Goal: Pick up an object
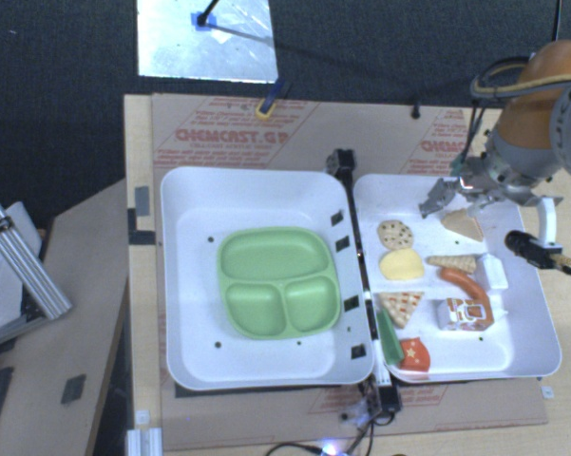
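Note:
The right bin (523,350) holds several toy foods: a brown cookie (394,233), a yellow lump (402,265), a pizza slice (401,304), a red sausage (466,282), a cone-like wedge (453,262), a small carton (464,313), a red piece (414,354), a green stick (387,334) and a tan bread wedge (464,224). My gripper (459,200) hangs over the far end of this bin, just above the bread wedge. It is open, with nothing between its fingers.
The left bin (190,350) bears a green divided plate (277,282). A black hinged divider (352,255) runs between the bins. The grey arm (537,122) comes in from the upper right, and a black part (524,245) juts over the bin's right rim.

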